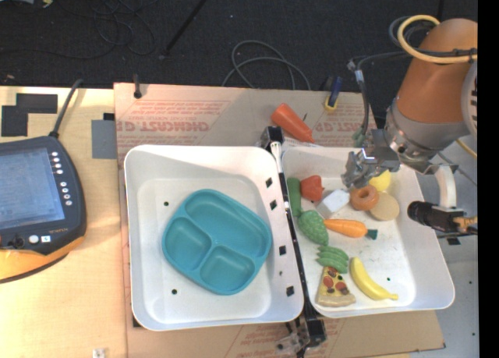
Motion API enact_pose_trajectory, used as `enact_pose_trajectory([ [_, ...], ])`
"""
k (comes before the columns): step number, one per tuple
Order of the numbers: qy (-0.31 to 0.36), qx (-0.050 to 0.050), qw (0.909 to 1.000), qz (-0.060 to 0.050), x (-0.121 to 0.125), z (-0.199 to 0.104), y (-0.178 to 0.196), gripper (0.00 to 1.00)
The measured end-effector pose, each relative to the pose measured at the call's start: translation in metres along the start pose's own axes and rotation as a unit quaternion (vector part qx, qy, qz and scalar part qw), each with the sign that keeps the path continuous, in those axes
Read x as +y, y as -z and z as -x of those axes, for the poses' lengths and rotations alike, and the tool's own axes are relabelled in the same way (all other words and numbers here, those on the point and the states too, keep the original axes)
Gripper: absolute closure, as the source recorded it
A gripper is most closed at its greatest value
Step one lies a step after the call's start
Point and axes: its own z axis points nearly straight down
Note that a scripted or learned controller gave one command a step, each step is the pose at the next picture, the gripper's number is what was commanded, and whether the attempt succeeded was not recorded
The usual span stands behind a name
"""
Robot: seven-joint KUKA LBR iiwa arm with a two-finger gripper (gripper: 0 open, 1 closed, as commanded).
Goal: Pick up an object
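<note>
Over the right bin [437, 290], toward its 12 o'clock rim, the gripper [363, 168] hung at the end of the grey and orange arm [437, 83], which reached in from 3 o'clock. Whether its fingers were spread or pressed together could not be told, and nothing could be seen between them. Just below it, at 6 o'clock, lay a brown doughnut [363, 197], with a beige round piece [384, 207] touching it at 4 o'clock and a small yellow piece [380, 182] at 1 o'clock. At 9 o'clock of the doughnut sat a white block [335, 201] and a red piece [312, 188]. Farther toward 6 o'clock lay a carrot [347, 228], a green cucumber [313, 227], a green pea pod [333, 256], a banana [368, 279] and a pizza slice [335, 287]. A long green piece [294, 196] rested against the bin's 9 o'clock wall. The left bin [148, 193] held a teal divided plate [217, 241]. Outside the bins, on the cardboard [195, 118] at 12 o'clock, lay another orange carrot [292, 122]. A tablet [35, 193] sat well apart at 9 o'clock.
</note>
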Motion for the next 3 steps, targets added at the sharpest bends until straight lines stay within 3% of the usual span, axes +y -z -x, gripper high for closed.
enact_pose_trajectory([
  [1,-0.001,0.000,1.0000,-0.001,-0.036,0.042,-0.041,1.00],
  [2,0.002,0.001,1.0000,0.000,-0.068,-0.004,-0.041,1.00],
  [3,0.000,0.000,1.0000,0.001,-0.067,-0.002,-0.041,0.00],
])
